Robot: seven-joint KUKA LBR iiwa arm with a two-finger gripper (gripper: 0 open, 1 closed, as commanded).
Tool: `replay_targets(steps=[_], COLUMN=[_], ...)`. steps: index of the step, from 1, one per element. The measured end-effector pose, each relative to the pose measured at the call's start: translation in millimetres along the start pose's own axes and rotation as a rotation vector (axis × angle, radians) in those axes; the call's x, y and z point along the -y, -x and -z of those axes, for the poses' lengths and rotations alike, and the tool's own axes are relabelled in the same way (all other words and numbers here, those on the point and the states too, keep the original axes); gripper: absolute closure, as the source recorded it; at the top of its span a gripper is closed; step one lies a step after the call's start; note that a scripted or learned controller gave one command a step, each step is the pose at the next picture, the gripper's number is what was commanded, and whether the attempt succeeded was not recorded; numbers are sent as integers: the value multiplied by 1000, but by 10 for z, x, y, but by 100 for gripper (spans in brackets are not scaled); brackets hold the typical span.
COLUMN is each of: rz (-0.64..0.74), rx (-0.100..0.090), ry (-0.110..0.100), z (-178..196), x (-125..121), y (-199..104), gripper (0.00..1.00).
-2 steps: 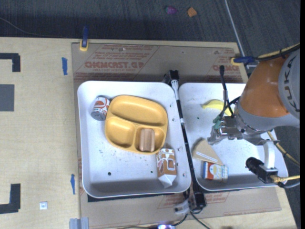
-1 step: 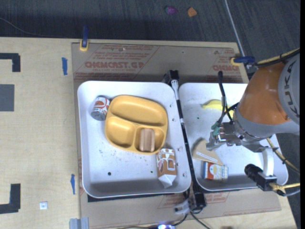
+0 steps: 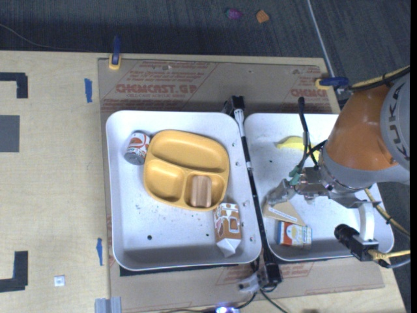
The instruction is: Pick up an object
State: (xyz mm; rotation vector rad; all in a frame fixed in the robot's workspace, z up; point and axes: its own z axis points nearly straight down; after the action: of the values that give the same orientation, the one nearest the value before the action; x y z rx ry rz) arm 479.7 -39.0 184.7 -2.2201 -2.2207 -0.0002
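Two white bins sat side by side on a brown cardboard sheet (image 3: 215, 77). The left bin (image 3: 124, 194) held a yellow divided tray (image 3: 179, 165) with a small tan-brown block (image 3: 200, 190) lying in its lower right compartment. A crushed soda can (image 3: 136, 147), red and white with a silver end, lay just beside the tray's upper left edge, touching or nearly so. A small brown-and-white carton (image 3: 228, 227) lay tilted near the bin's lower right corner, below the tray. The arm (image 3: 365, 139) reached in from the right over the right bin (image 3: 260, 132), orange band showing above the wrist. The gripper (image 3: 287, 191) hung low over the middle of that bin, pointing left and down; whether it was parted or pinched I could not tell, as the metal parts blurred together. Directly under and just below it lay a small carton (image 3: 292, 230) with a tan, wedge-shaped top end and a white body printed in blue and orange, lying on its side near the bin's front wall. Whether the gripper touched the carton's tan end was unclear; nothing showed plainly between its tips. A yellow object (image 3: 290, 143), banana-like, lay toward the back of the right bin, partly hidden by a black cable (image 3: 303, 126). Blue clamps (image 3: 333, 81) pinned the cardboard at its top edge.
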Motion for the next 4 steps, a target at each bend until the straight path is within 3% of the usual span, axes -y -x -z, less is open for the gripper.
replay_targets(steps=[1, 2, 3, 4], rz=[0, -2, 0, -5], rx=[0, 1, -4, 11], ry=[0, 1, 3, 16], z=[0, -799, -944, -838], x=[0, 8, -13, -33], y=[0, 544, 523, 581], gripper=[0, 0, 0, 100])
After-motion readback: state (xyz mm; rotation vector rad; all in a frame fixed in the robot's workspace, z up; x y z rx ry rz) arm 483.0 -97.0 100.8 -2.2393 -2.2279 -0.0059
